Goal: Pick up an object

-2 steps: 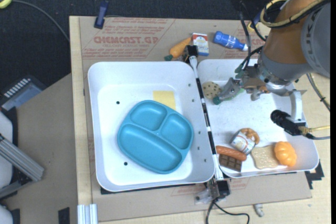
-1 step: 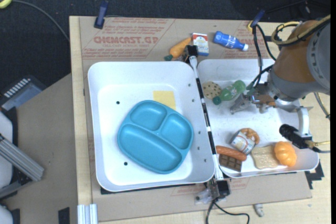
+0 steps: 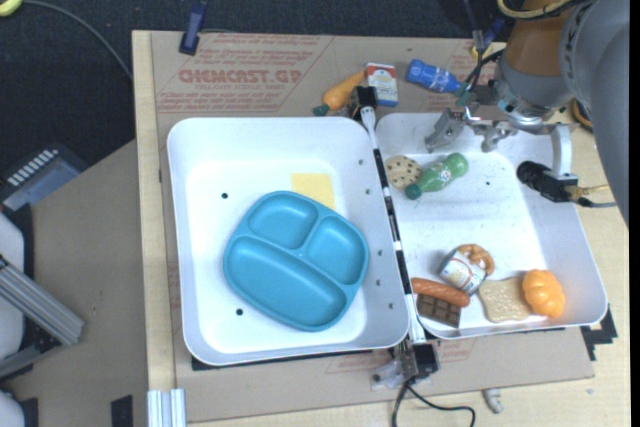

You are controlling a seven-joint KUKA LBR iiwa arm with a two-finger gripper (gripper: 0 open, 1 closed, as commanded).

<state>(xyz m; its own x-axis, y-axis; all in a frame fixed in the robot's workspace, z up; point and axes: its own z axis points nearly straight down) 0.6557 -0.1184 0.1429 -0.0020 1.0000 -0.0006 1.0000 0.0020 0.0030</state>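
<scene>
Green bottle (image 3: 441, 173) just below open fingers (image 3: 441, 129), untouched.

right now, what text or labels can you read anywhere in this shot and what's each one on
"CHEMCAST GP": red print on the brown board under the bins; the last letters are only roughly legible.
Smaller red lines above and below it: too blurred to read.
Small carton behind the bins: printing too small to read.
Blue bottle: label unreadable.
Small can in the right bin: label unreadable.
</scene>
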